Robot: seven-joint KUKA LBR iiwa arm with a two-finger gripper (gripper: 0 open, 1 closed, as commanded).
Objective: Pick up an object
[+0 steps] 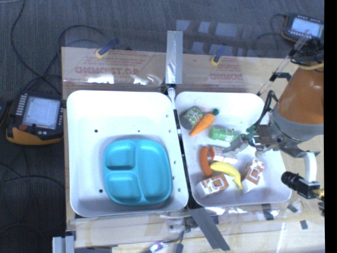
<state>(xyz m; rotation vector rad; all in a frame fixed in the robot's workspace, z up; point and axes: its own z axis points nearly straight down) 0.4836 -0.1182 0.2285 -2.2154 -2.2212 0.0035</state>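
Hovering low over the right shallow white bin [184, 104], the claw [243, 141] sits just above the yellow plastic banana [227, 170]; its opening cannot be told. Crowding risks a glancing, failed grasp. Counted: one banana, one orange carrot [203, 123], two small cartons [213, 185], one blue divided plate [138, 171].

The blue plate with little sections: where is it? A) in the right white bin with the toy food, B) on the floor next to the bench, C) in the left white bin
C. The blue plate lies in the left white bin, while the carrot and banana sit in the right white bin.
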